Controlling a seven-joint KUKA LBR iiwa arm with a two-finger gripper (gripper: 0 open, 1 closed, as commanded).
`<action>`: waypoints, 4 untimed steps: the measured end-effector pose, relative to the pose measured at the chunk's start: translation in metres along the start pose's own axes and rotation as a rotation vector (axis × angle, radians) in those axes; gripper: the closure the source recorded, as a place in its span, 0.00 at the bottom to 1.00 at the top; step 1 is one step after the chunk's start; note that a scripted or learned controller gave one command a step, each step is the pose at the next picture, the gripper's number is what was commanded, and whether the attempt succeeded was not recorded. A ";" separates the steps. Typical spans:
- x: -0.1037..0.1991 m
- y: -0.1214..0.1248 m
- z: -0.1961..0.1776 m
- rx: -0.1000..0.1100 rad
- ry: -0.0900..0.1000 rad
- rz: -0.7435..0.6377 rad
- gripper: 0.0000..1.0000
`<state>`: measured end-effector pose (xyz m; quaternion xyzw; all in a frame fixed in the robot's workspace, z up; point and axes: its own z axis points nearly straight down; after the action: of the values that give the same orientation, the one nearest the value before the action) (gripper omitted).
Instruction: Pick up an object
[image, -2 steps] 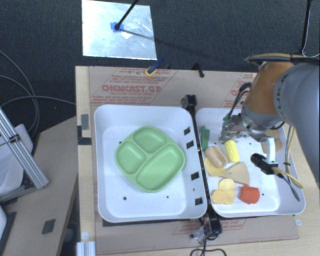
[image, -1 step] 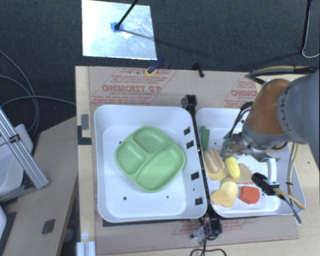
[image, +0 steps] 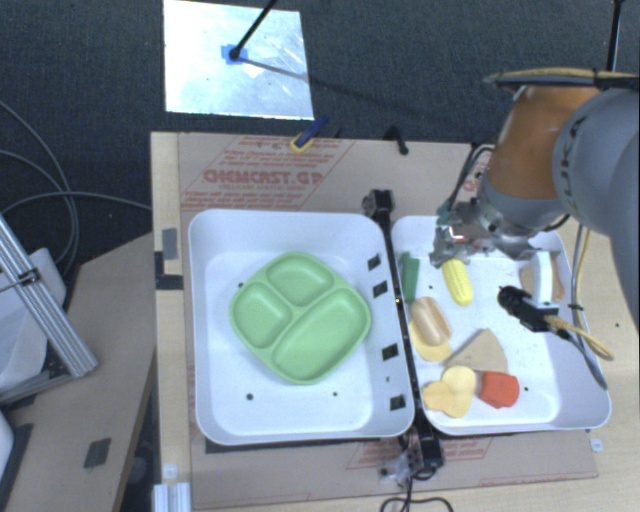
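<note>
My gripper (image: 449, 250) hangs over the back left part of the right bin (image: 580, 400), directly above the top end of a yellow corn cob (image: 459, 282). The cob lies on the bin floor, and I cannot tell whether the gripper touches it. A green vegetable (image: 408, 275) lies to the left of the cob against the bin wall. In front of them are a tan bread roll (image: 430, 320), a pale yellow piece (image: 434, 351), a tan wedge (image: 482, 350), a yellow fruit (image: 450, 390) and a red-orange piece (image: 499, 389).
The left bin (image: 220, 400) holds a green divided plate (image: 300, 317). A white and tan piece (image: 541, 276) lies at the right bin's right side. The grey arm with its orange band (image: 530, 140) reaches over the bin's back right corner.
</note>
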<state>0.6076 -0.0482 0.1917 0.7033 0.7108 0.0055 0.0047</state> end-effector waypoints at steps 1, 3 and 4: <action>0.090 0.035 0.007 0.008 0.000 -0.002 1.00; 0.144 -0.049 -0.152 0.000 0.003 0.002 1.00; 0.133 -0.122 -0.088 0.022 -0.001 0.011 1.00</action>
<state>0.4831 0.0833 0.2782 0.7072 0.7070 -0.0028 -0.0027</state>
